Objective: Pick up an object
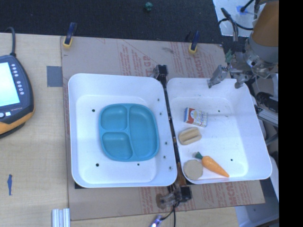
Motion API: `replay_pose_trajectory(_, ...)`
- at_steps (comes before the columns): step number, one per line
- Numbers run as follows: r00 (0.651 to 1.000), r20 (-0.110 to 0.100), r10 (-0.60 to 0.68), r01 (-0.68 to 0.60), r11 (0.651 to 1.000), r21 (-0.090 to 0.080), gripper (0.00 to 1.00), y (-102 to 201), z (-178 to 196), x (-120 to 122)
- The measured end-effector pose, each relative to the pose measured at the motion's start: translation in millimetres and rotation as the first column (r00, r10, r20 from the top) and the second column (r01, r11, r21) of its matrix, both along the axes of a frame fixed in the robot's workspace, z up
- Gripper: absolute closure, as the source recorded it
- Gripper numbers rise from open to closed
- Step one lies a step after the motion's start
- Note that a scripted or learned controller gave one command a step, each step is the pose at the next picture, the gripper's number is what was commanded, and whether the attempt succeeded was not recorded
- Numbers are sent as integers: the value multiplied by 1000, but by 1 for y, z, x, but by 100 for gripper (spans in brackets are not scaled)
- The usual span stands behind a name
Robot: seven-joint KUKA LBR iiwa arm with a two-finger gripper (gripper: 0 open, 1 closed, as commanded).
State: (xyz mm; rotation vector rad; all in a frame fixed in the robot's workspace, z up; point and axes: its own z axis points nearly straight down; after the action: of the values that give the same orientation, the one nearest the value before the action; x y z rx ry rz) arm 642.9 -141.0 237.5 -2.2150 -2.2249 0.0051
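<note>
The gripper (226,79) hangs over the far edge of the right bin (255,126), up in its top corner. Its fingers (214,81) are spread apart and pinch nothing. So the job is at the start: the arm is up high, and it has not picked a thing yet.

All the things to pick lie in the right bin, nearer the front than the gripper. A small red and white box (195,116) lies closest to the gripper. Just in front of the box is a tan bread roll (190,136). Near the front wall lie a round tan cookie (192,170) and an orange carrot (213,164), touching or almost touching.

I think the next move is to go over one thing, maybe the box, then go down with the fingers wide and close them on it.

The left bin (75,126) has a blue plate (129,131) in it.
</note>
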Motion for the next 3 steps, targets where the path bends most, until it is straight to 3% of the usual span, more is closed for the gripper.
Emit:
replay_pose_trajectory(1,1000,-3,0,0,1000,0,0,44,-124,-53)
replay_pose_trajectory(2,1000,1,1,-1,1000,-2,0,32,-146,-40)
replay_pose_trajectory(3,1000,1,2,-2,1000,-4,100,31,-136,-40)
